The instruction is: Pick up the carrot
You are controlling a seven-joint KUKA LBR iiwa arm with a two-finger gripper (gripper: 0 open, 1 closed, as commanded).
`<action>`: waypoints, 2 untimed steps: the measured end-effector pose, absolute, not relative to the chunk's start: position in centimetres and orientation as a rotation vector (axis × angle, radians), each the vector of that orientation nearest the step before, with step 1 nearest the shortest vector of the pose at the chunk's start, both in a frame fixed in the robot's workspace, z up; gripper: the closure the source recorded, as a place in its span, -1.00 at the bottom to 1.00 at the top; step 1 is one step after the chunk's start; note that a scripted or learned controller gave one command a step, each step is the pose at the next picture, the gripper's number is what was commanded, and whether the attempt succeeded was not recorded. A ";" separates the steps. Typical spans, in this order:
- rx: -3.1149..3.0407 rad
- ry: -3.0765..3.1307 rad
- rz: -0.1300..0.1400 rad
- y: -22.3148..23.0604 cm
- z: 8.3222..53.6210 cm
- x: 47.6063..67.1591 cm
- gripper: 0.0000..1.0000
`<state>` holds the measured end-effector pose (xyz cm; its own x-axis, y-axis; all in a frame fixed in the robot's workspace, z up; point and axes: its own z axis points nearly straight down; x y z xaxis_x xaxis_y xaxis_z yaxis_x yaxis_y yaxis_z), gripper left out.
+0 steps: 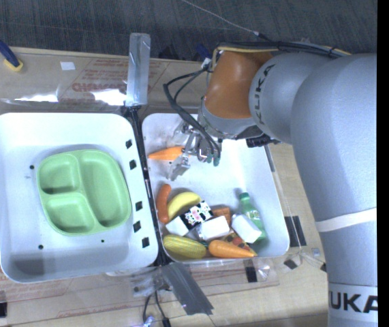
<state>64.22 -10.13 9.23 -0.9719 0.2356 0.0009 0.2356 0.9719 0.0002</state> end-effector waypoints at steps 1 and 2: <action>-0.807 -3.033 0.001 -9.2 9.2 62.4 -1.00; -0.792 -3.039 0.001 -9.0 10.3 62.5 1.00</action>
